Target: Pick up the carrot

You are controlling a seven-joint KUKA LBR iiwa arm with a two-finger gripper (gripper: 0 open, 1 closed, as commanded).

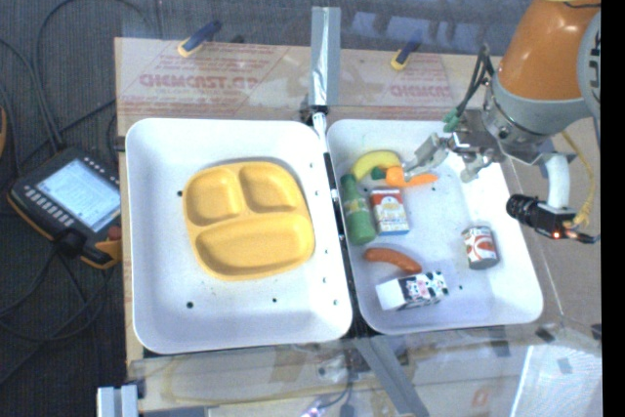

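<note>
The carrot [418, 179], small and orange with a green end, lies at the back of the right bin [518, 293], just right of a yellow banana [375, 163]. My gripper [449, 158] hangs over the back of that bin, slightly right of and above the carrot. Its fingers are spread open with nothing between them. The left fingertip [428, 152] is close above the carrot's thin end; I cannot tell if it touches.
The right bin also holds a green bottle [356, 211], a red and white carton [391, 210], a sausage [393, 259], a small can [479, 246] and a black and white carton [412, 290]. A yellow divided plate [251, 216] sits in the left bin [156, 308].
</note>
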